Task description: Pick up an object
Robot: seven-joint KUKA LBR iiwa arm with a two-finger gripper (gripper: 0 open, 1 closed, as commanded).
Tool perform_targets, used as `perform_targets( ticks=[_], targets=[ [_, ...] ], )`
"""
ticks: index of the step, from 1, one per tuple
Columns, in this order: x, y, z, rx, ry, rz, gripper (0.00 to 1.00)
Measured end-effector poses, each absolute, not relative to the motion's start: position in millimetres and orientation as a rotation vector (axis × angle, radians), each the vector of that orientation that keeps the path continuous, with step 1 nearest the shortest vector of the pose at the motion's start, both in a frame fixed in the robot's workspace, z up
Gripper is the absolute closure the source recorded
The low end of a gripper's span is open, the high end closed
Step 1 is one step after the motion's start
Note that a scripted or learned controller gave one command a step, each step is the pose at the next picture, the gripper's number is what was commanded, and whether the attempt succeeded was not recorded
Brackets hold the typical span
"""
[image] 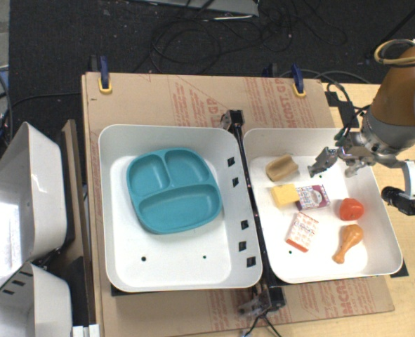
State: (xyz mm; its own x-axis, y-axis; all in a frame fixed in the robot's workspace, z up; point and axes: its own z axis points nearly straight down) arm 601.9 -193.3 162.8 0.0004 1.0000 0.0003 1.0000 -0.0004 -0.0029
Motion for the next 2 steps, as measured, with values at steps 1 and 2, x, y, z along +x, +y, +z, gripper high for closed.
perform_targets(
  ticks=[1, 2],
  targets=[
    [592.4, -194.1, 114.3, -2.221, -2.218, 0.003, 0.0],
    [593.8, -194.2, 127.1, -2.224, -2.222, -0.001, 1.0]
  ],
)
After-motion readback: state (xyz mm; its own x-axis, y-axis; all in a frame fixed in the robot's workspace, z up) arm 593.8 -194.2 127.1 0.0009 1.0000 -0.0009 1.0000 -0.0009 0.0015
